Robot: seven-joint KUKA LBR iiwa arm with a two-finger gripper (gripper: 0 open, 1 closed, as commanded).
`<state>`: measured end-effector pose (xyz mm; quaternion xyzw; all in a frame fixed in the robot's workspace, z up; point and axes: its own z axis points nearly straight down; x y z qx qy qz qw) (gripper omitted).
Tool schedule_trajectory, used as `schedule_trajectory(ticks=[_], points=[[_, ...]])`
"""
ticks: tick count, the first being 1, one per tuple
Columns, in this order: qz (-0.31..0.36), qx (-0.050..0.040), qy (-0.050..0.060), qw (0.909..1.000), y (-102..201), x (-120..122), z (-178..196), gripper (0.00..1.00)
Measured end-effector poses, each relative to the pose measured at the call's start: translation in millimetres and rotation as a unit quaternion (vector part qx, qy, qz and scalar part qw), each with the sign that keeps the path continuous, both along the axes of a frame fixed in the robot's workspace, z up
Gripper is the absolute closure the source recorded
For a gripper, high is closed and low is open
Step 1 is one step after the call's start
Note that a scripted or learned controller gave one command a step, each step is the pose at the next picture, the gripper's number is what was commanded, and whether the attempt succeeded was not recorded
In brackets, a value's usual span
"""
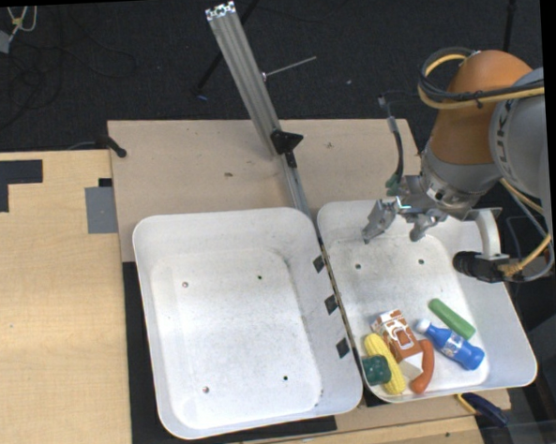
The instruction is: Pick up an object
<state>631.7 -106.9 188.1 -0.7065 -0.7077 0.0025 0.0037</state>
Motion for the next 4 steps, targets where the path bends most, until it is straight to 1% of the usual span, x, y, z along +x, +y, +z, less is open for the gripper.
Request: schedule_trajectory(ticks=[1, 2, 3, 4], points=[[0.000, -0.0004, -0.003, 1.0000, -0.2, 1.0, 3.2, 0.00], [0.000, -0.0002, -0.001, 1.0000, 5.7, -2.1, -42.0, 0.00], [-0.001, -0.0003, 0.000, 1.0000, 6.9, -3.9, -96.3, 0.00], [-0.003, -0.0003, -0.002, 1.0000, 5.6, -2.8, -82.9, 1.00]])
